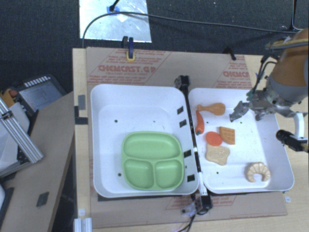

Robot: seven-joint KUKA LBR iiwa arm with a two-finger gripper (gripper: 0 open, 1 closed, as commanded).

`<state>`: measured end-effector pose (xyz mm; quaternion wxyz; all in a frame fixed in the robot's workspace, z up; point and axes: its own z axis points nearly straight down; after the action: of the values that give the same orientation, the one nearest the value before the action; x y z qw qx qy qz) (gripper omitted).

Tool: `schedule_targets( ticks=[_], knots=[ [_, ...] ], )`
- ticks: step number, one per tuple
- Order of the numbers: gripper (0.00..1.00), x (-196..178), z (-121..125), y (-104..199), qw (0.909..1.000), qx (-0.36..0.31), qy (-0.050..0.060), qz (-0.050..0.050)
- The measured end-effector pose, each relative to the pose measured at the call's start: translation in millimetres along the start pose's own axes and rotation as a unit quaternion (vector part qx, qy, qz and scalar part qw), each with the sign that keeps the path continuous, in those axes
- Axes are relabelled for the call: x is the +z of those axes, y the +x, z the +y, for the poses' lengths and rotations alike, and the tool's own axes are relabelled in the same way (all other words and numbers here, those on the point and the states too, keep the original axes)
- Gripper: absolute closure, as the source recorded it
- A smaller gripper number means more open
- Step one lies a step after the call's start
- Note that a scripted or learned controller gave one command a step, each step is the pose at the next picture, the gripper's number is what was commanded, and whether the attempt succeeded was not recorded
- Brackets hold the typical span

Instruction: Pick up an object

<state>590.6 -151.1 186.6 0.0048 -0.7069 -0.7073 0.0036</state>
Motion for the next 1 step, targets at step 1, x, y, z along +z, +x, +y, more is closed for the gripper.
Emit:
schedule_targets(
  ticks=[1],
  knots=[
    [0.0, -8.0, 2.9, 0.3, 1.0, -0.001, -0.007, -0.001]
  ],
)
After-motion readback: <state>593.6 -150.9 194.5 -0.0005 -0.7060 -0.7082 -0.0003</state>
